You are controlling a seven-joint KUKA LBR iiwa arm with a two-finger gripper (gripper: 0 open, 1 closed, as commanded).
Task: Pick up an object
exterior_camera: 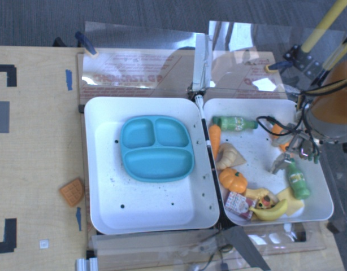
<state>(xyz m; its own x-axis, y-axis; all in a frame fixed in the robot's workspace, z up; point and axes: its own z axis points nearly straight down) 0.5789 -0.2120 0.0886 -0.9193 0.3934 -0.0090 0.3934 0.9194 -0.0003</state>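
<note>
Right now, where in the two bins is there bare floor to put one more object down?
The left bin has bare floor all around the blue divided plate, widest in front of it. In the right bin, one bare patch lies in the middle, between the green bottle at the back and the banana. Its left side and front are crowded; the hand works at the right.

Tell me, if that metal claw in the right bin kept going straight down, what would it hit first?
Probably the green bottle lying just below the gripper, or the bare floor of the right bin beside it. Depth is hard to judge from this slanted view.
</note>
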